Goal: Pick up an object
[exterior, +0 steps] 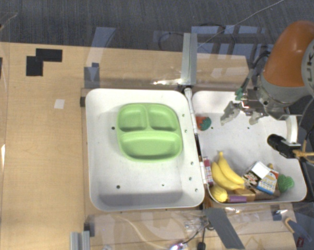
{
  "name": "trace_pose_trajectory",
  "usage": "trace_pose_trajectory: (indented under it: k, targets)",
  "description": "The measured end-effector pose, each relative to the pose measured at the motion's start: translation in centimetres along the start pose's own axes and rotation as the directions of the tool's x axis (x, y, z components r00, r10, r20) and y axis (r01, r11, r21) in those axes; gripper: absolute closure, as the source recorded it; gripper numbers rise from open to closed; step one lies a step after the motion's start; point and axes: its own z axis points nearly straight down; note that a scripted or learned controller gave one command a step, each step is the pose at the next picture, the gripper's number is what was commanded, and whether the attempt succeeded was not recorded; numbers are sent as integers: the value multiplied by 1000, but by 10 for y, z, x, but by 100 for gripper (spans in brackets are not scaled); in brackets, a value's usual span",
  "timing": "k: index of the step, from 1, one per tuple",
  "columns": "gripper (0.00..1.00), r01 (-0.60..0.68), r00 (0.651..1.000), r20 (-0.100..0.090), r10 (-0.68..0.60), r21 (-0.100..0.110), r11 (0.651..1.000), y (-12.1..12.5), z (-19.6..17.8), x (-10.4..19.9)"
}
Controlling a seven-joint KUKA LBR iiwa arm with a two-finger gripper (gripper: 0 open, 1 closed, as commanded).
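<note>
Closest to the tabletop's near edge, toward its right corner, a pile lies packed against the near wall of the right bin (298, 192). It is made up of two bananas (227, 172) side by side, a round yellow piece (219, 194) touching their lower ends and a purple thing (245, 196) just beside that. A small printed box (265, 177) sits tilted on the heap, and a green tufted thing (285, 182) touches the box on the side toward the tabletop's right edge. Any of these could be the object to pick; none is in my grasp.

Farther in, a small red thing with a green top (202, 122) lies alone beside the wall next to the left bin, well apart from the pile. My fingers (238, 119) hang over the far half of the right bin, near that red thing and on its right-edge side. They are spread wide and hold nothing. Bare white bin floor lies between them and the pile.

The left bin (102, 155), toward the middle of the tabletop, holds a green divided plate (149, 130) lying flat, two small compartments far, one large near.

At the far edge, a grey metal post (189, 56) stands between the bins, and black marks (42, 60) show toward the far left corner.
</note>
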Motion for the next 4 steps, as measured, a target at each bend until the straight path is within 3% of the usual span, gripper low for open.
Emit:
trace_pose_trajectory:
  k: [1,2,3,4]
  targets:
    - [0,155,988,1,-155,-2,988,-23,116,-10]
    - [0,293,956,10,-293,-22,956,-77,118,-14]
    - [100,293,956,4,-293,-24,956,-75,109,-12]
    - [100,365,931,1,-365,-2,931,-24,102,-41]
